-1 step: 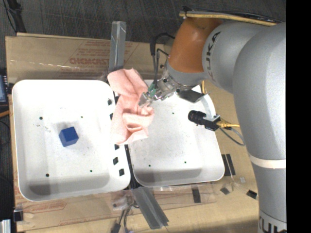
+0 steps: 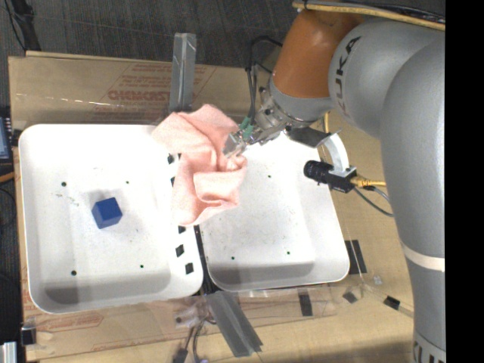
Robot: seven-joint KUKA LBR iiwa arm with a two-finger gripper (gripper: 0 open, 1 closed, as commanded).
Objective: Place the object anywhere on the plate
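While the pink cloth (image 2: 204,165) lies draped over the shared rims of the left bin (image 2: 45,203) and the right bin (image 2: 280,225), towards their far edges, the gripper (image 2: 240,138) sits at its right-hand margin with fingers pinched on a raised fold

- Cloth: bulk hangs into the right bin's far-left corner; one lobe rests on the left bin's far-right corner
- Blue cube (image 2: 107,212): left bin, mid-floor, well apart from cloth
- Handling (judgement): light, limp, not fragile; will sag and trail when lifted and may snag on the rim. An edge pinch can slip, so a thick bunched fold nearer the middle looks like the safer hold
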